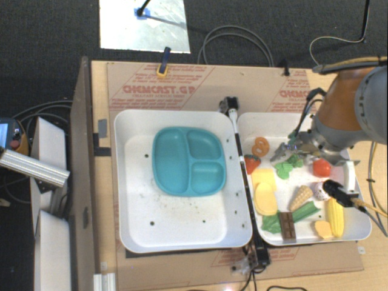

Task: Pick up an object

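You are watching the tool (290,152) hovering low over the right bin's (364,226) toys; its grip state I cannot tell, nothing is visibly lifted yet.

Cardboard-topped bench (182,80), two white bins (136,180) side by side on it

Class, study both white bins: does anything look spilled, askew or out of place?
Nothing stands out. The teal divided plate lies flat in the left white bin; the plastic toy foods lie jumbled but inside the right white bin.
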